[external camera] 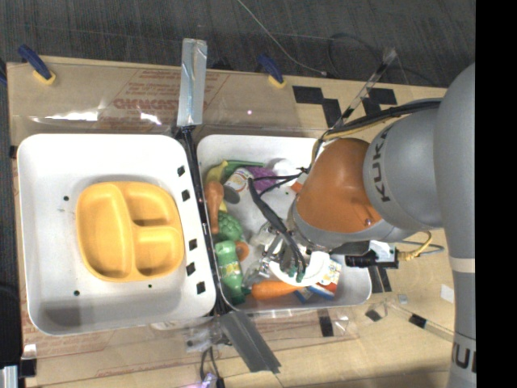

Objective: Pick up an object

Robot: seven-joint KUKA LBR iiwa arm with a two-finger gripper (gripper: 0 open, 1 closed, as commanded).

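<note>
Presently, camera view, read from left bin to right:

Left bin (32,217): shallow, white, smooth plastic with rounded corners; a few small dark holes in its floor.
Yellow tray (129,229): matte, rounded, divided into compartments; it lies in the middle of the left bin, nothing in it that I can make out.
Right bin (266,145): same white plastic, crowded with toy food along its left wall and near edge.
Carrots: one small orange carrot (212,195) against the left wall, upper half; a longer orange carrot (275,290) lying flat along the near edge. Both look smooth and tapered.
Green pieces (229,253): knobbly, broccoli-like shapes stacked down the left wall toward the near-left corner.
Purple piece (260,174): near the far edge, beside a pale green one; shape unclear.
White packet (327,272): flat, printed, glossy, toward the near-right corner, partly under the wrist.
Arm (404,176): grey shell, orange band, reaching in from the right and covering the right half of the bin.
Gripper (284,253): low in the middle of the right bin, among the clutter, just above the long carrot. Whether it is open or closed, I cannot tell; cables and metal parts blur together there.
Step in hand: judged to be the descent or grasp attempt over the pile; nothing is visibly held.
Next move calls for: closing squarely on a single item, most likely the long carrot or the packet, then a straight lift. Rounded, slick pieces may squirt out sideways, and close neighbours may be dragged along.
</note>
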